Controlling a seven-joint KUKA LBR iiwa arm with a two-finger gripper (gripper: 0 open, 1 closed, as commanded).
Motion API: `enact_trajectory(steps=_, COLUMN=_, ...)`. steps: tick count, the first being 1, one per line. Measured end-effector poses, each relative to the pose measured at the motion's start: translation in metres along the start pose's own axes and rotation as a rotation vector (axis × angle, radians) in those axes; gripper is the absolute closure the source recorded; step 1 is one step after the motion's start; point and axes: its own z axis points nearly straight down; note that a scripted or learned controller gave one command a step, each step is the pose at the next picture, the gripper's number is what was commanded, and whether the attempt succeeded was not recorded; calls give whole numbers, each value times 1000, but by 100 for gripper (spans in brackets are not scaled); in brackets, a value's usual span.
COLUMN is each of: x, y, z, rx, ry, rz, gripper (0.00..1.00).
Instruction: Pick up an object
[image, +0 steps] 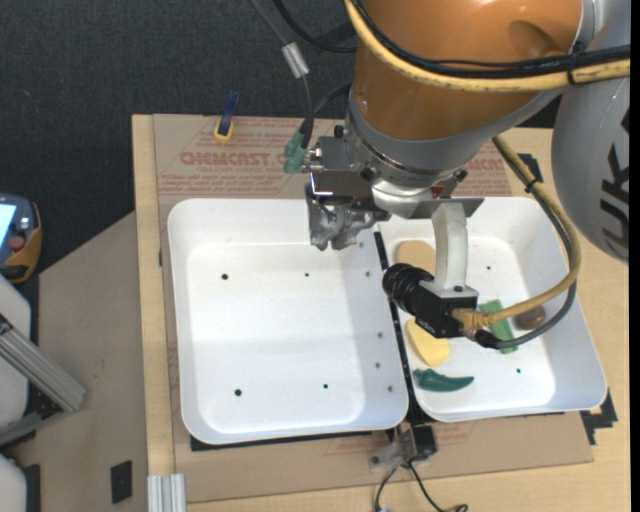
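Cardboard sheet (200, 160) underlies two white bins (200, 300) on dark carpet (80, 90).

I see bright, even overhead light. Left bin (270, 330) floor nearly blown out, slight glare. Soft arm shadow falls across right bin (530, 300). Orange band (450, 70) large, close to lens, slightly soft. Dark floor surround underexposed. Mild graininess overall; bench centre sharp.
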Motion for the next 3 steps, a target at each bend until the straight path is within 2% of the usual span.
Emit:
enact_trajectory(steps=1, x=-25, y=0, z=62, rx=3, ry=-2, rz=8, gripper=100)
enact_trajectory(steps=2, x=15, y=1, z=45, rx=-8, ry=3, rz=0, gripper=100)
enact_trajectory(steps=3, x=29, y=0, z=140, rx=6, ry=-4, rz=4, gripper=100)
